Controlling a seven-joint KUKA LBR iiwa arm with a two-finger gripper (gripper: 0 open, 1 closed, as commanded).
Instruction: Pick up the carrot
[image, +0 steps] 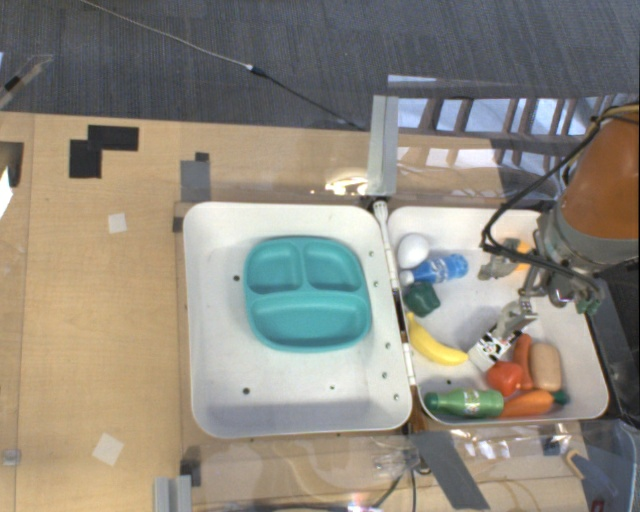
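Gripper (497, 338) low over the right bin (470, 300), close to its front right corner; open or clenched, cannot tell. Just beside it, a red tomato (507, 379) and a tan bread roll (546, 365). Along the front edge, the carrot (528, 403), touching a green bottle (465, 402). Left bin (220, 380) holding a teal divided plate (306, 293).

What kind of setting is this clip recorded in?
Most likely a robot lab test bench, not a kitchen: two white bins fixed side by side on a wooden bench, toy food such as a carrot and banana, and a teal divided plate.
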